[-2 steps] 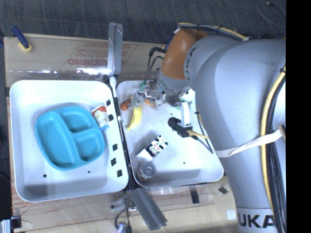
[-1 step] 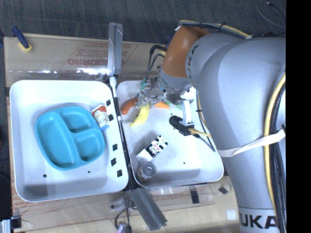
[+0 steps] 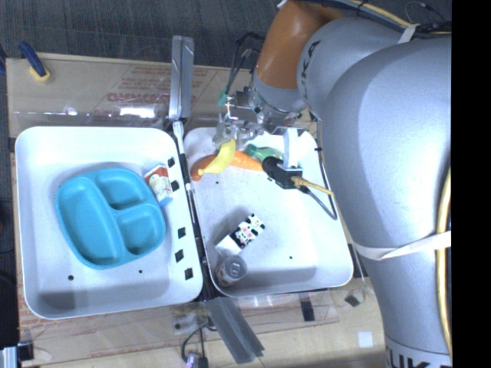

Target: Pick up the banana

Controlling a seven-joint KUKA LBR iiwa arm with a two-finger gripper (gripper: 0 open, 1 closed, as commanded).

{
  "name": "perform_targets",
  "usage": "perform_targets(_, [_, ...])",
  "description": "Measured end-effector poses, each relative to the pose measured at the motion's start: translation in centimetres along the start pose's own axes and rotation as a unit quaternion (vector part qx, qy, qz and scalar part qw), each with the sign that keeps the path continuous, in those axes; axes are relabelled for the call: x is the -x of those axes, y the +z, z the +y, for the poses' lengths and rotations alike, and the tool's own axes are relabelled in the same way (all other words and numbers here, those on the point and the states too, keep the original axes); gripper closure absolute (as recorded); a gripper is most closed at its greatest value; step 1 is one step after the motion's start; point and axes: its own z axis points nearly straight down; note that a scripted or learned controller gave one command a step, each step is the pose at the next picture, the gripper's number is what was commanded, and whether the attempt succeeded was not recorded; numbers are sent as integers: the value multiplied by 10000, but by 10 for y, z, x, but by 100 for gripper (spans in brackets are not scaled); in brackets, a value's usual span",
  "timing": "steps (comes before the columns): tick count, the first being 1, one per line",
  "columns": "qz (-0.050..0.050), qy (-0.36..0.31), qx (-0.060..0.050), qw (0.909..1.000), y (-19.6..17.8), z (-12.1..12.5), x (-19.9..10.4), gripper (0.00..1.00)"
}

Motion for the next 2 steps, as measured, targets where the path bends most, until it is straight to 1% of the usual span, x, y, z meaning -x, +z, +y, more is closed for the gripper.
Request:
perform_targets(1, [2,37,3,10000,-71,-40,-39,100])
perform_targets(2, [-2,327,-5,9995,-104,-27,-47,100])
